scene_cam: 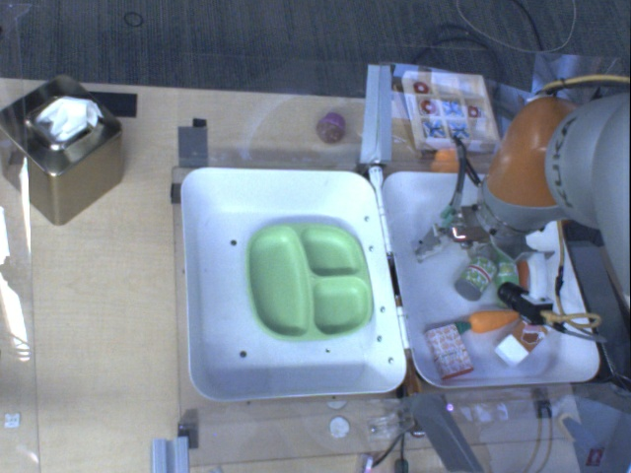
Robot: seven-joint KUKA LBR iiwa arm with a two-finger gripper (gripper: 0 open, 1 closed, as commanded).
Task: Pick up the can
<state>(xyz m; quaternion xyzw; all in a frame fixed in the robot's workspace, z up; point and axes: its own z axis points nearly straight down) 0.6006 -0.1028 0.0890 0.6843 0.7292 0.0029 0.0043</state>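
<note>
Dark grey carpet floor (246, 28) fills the top, w/ a thin cable (513, 13) looping across it at upper right. Below it, a pale wood surface (89, 304) w/ light grain; soft glare on its left edge. At far left a brass-coloured box (64, 166) stands on the surface, crumpled white stuff in its open top. A small purple ball (331, 126) lies near the surface's back edge. Upright metal bracket (375, 116) beside it; black clamp (194, 146) to the left. Light even, shadows soft.
</note>
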